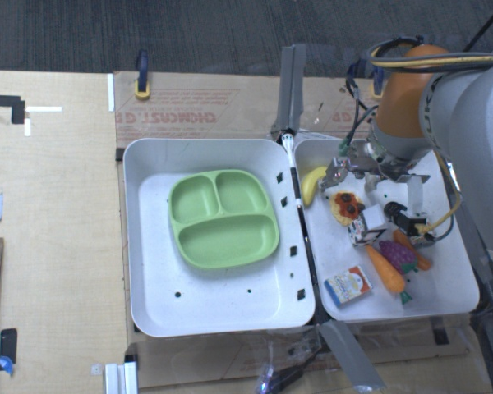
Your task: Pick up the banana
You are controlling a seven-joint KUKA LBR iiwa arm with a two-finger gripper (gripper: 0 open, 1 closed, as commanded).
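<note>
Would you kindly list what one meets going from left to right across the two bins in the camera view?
Green divided plate in the left bin → banana at the right bin's left edge → small carton → carrot.

Robot lab: white bins, clamped bench.
</note>
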